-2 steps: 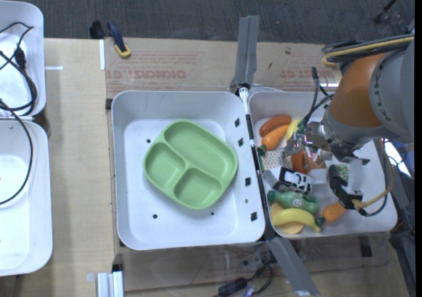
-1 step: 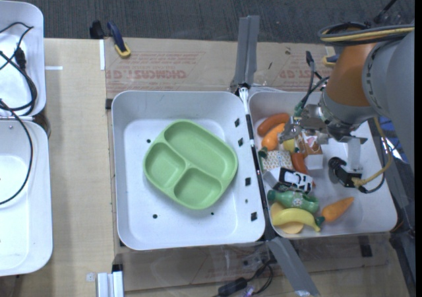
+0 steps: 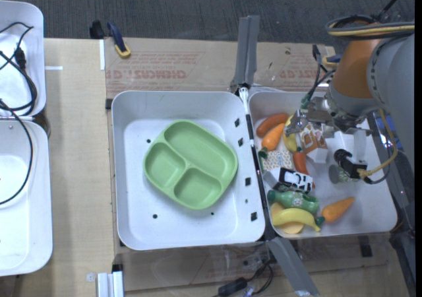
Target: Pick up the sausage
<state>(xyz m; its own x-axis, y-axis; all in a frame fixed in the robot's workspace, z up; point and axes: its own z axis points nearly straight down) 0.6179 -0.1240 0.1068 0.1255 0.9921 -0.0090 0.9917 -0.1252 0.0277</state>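
The arm (image 3: 369, 71) reaches in over the right bin (image 3: 369, 206), and the tool (image 3: 308, 132) is low among the clutter near the bin's far left part. From this slanted angle there is no telling whether the tool is wide or narrow. Its tip is lost against a small white-and-orange printed piece (image 3: 314, 138) right under it.

The sausage (image 3: 300, 160) appears to be the slim reddish-orange piece just below the tool on the near side. It is short, smooth and rounded at its near end, and darker and redder than the orange items around it. Its far end runs up under the tool, so whether they touch cannot be told. It lies on the bin floor, not lifted.

Just to the tool's left, two orange pieces (image 3: 272, 128) lie side by side at a slant. Nearer than the sausage sits a black-and-white item (image 3: 295, 179), then a green item (image 3: 295, 198), and a yellow banana (image 3: 293, 218) by the bin's near wall. An orange carrot (image 3: 337, 207) lies well apart from the tool, toward the near right.

Well off to the tool's left, the left bin (image 3: 132, 213) holds a green divided plate (image 3: 191, 164). Both bins rest on the pale tabletop (image 3: 72, 124).
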